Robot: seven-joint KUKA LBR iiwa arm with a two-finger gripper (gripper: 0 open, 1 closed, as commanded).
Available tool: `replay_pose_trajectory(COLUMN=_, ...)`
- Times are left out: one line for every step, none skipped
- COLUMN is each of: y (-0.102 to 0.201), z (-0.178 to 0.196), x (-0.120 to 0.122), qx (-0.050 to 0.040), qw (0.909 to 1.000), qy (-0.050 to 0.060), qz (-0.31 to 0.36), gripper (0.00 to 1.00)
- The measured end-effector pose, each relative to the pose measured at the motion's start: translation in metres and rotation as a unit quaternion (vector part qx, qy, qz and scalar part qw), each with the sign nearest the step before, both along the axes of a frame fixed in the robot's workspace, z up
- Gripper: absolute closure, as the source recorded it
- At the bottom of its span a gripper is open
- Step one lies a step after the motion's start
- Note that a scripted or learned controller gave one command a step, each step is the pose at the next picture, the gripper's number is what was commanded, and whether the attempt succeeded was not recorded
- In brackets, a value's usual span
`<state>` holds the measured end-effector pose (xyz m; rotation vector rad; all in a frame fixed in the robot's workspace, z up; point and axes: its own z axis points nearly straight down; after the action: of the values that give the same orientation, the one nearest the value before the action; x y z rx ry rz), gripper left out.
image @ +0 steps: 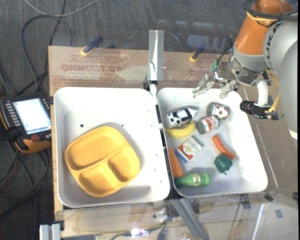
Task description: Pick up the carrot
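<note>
Carrot (175, 164) lies by the right bin's (255, 149) left wall; gripper (215, 83) hovers splayed, holding nothing.

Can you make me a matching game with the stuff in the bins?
Things:
1. tray
2. carrot
3. bottle
4. banana

Places:
A. under the black-and-white toy
B. alone in the left bin
C. front of the right bin, lying down
D. along the right bin's left wall

Pairs: 1-B, 2-D, 3-C, 4-A
</note>
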<state>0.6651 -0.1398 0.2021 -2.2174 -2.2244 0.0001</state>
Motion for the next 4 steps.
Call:
replay_pose_trajectory(y=0.019, z=0.045, x=0.004, qx=-0.0024, qw=0.9921, qy=-0.001, qz=0.125, gripper=0.00)
replay_pose_trajectory(y=-0.033, z=-0.040, x=0.003, qx=-0.0019, qw=0.9804, qy=0.000, qz=0.197, gripper=0.00)
replay_pose_trajectory(y=-0.013, z=-0.081, x=0.009, qx=-0.0069, qw=0.9757, qy=-0.009, qz=0.219, gripper=0.00)
replay_pose_trajectory(y=-0.024, z=-0.086, x=0.012, qx=-0.0080, qw=0.9412, qy=-0.008, qz=0.338, gripper=0.00)
